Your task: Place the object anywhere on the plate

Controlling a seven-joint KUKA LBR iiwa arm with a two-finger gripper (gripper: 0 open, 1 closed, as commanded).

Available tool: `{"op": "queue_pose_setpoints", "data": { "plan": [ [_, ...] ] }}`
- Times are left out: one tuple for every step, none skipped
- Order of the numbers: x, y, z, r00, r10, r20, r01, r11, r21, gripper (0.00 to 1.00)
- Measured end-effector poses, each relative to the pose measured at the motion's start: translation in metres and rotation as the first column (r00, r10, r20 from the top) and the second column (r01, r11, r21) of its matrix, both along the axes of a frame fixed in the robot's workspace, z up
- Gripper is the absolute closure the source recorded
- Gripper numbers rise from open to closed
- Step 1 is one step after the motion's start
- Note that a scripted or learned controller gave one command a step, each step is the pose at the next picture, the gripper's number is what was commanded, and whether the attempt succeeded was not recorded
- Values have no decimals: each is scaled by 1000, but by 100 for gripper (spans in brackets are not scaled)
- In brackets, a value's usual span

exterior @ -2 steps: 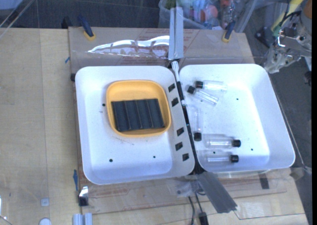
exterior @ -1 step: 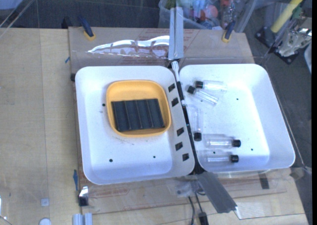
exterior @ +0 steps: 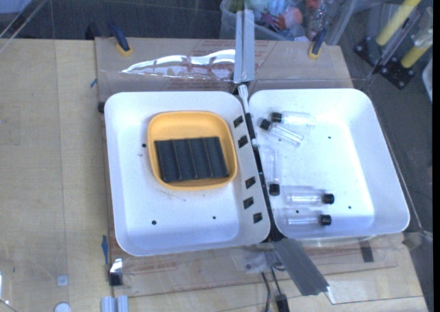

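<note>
1. Plainly, two white bins sit side by side: the left bin and the right bin.
2. One yellow plate lies in the left bin.
3. One dark ribbed block rests flat on the plate, inside its rim.
4. Five clear vials with black caps, as far as the glass allows a count, lie scattered in the right bin; one vial lies near its front edge.
5. How far the gripper is open, or what it touches, cannot be told.
</note>
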State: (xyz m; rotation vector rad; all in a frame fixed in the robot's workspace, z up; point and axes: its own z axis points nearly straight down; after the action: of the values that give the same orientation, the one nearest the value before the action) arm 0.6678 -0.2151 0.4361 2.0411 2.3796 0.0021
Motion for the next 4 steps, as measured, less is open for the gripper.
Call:
{"op": "queue_pose_setpoints", "data": {
  "plan": [
    [-68,-9,0,939,344,-4,-344,939,3,100],
    [-31,-7,0,804,595,0,-595,804,-3,100],
    [-12,-7,1,507,862,-2,-862,507,-6,100],
    [-16,-7,-2,259,966,-4,-966,259,-3,100]
  ]
}}
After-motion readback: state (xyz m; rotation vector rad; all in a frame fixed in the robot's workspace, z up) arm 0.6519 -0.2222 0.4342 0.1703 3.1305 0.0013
